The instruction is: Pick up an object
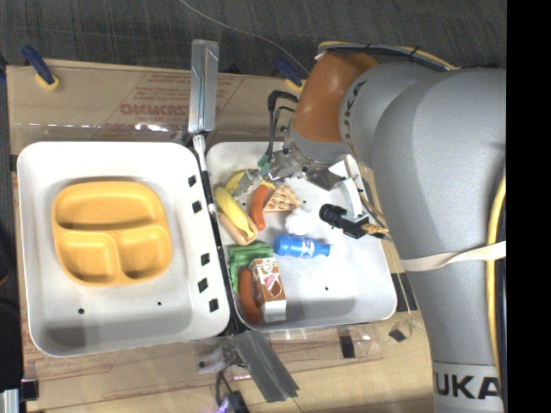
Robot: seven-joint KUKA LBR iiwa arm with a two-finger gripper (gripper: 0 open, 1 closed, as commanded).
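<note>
The right bin [362, 304] holds a pile of toy food. A yellow banana [227, 203] lies by a tan hot dog bun [238, 227], with an orange-red sausage [258, 203] and a pizza slice [282, 200] beside them. A blue bottle [302, 248] lies in the middle of the bin. Further forward are a green piece [245, 254], a small carton [269, 287] and a red piece [248, 292]. My gripper [269, 173] is low at the bin's back, just above the sausage and the pizza slice, under the orange wrist band.
The left bin [43, 317] holds a yellow divided tray [110, 231]. A metal divider [203, 84] runs between the bins at the back. My grey arm covers the right bin's back right corner and the bench to its right.
</note>
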